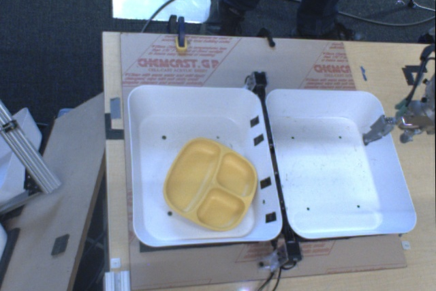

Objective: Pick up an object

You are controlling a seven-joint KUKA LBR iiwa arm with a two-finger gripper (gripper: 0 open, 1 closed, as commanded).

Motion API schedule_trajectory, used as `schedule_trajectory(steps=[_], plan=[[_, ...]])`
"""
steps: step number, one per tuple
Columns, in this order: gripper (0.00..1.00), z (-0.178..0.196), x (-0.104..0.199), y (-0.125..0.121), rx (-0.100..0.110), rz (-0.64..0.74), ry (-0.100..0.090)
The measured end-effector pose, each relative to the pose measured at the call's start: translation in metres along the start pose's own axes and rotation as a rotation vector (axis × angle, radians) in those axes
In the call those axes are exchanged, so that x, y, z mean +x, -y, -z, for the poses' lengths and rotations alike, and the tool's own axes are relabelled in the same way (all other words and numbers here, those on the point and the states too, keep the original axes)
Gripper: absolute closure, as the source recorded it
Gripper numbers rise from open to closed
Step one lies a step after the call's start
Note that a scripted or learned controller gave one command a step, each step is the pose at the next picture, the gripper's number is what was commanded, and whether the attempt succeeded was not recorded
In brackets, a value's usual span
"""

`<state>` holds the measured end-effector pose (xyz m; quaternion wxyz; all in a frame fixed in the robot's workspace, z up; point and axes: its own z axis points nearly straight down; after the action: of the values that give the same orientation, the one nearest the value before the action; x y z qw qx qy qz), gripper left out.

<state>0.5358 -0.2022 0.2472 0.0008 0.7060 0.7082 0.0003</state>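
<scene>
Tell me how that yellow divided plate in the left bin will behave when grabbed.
The yellow divided plate looks like moulded plastic, so probably stiff and light. It lies flat and shallow in the left bin, so it should slide rather than roll or tip. Its low rim and smooth surface may slip from the pincer.

The bench [340, 58] is seen from a single fixed camera set high above it, looking down at a slant from some way off, so that both white bins, the left bin [146, 105] and the right bin [395, 194], are taken in side by side
</scene>
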Motion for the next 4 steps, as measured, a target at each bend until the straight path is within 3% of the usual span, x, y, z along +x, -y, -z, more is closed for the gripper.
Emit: schedule_trajectory(steps=[3, 4], plan=[[0.00, -0.159, -0.002, 0.006, 0.001, -0.002, -0.001], [1.00, -0.146, -0.003, 0.005, -0.002, -0.002, 0.001]])
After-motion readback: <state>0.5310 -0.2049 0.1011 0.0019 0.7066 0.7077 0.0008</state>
